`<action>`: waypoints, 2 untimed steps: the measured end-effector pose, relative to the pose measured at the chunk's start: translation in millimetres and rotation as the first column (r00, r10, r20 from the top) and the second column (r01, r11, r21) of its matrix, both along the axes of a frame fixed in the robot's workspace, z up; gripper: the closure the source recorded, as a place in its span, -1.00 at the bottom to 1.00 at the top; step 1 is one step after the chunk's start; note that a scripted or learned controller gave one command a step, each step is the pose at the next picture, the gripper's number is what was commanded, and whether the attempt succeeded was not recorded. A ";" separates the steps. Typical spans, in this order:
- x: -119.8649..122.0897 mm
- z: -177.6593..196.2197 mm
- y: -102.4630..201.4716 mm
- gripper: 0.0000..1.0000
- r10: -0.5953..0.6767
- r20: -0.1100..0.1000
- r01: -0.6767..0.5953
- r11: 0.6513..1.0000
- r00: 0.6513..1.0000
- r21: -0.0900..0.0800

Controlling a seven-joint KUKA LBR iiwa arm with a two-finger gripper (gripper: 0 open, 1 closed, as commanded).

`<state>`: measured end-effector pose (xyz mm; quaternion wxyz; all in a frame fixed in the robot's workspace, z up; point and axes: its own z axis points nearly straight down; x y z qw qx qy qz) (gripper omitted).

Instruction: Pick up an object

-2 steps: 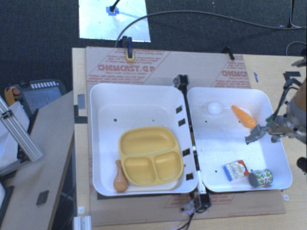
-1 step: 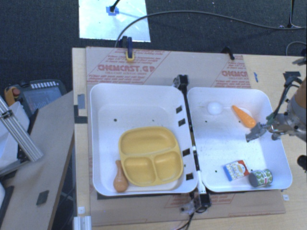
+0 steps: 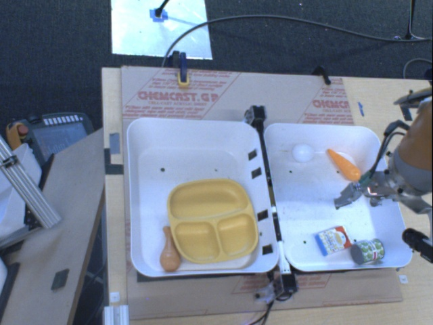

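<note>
Four loose things, a carrot, a white ball, a small carton and a can, lie scattered in the right bin, likely as grasp targets, while the claw hangs spread and empty between carrot and carton.

Two white bins are sitting side by side: left bin, right bin. Lying within: one yellow divided tray, one tan pear-shaped piece, one white ball, one carrot, one small carton, one can.
</note>
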<state>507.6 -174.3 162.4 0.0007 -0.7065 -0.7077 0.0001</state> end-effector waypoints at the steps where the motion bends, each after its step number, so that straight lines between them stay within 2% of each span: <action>1: -3.5 -62.4 2.1 -1.00 -0.001 -0.002 0.001 1.000 1.000 0.001; 2: -2.9 -78.5 2.4 -1.00 -0.001 0.001 0.001 1.000 1.000 0.000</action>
